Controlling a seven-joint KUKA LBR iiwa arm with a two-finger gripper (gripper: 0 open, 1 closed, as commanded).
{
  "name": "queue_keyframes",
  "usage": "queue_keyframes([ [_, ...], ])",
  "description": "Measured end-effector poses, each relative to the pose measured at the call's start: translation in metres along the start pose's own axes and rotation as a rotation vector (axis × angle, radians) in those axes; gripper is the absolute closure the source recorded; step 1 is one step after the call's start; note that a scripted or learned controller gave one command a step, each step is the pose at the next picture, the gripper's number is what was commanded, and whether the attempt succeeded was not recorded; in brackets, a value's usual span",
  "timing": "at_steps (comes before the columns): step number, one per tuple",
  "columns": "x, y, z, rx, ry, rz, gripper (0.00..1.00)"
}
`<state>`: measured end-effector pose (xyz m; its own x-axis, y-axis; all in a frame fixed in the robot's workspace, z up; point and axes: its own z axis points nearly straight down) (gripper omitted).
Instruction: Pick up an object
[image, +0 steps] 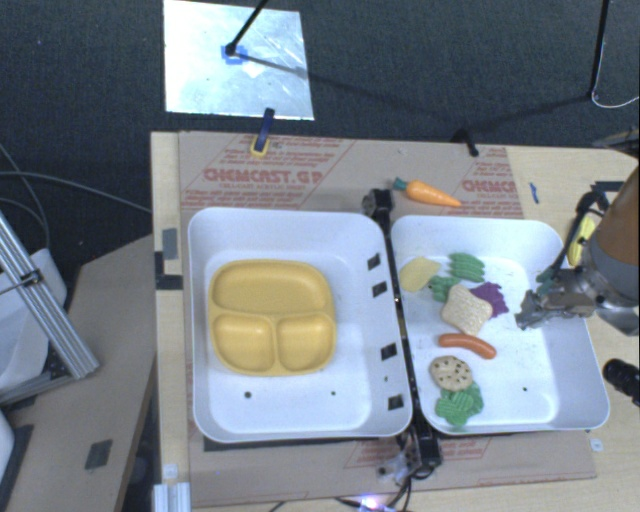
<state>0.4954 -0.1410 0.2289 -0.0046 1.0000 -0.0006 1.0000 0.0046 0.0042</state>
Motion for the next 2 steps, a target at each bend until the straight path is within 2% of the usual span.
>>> queue_keyframes([
  [1,0.081,-0.006,-0.142,-0.014,0.002,-0.010,1.00],
  [2,0.136,-0.007,-0.084,0.002,0.002,-0.002,1.00],
])
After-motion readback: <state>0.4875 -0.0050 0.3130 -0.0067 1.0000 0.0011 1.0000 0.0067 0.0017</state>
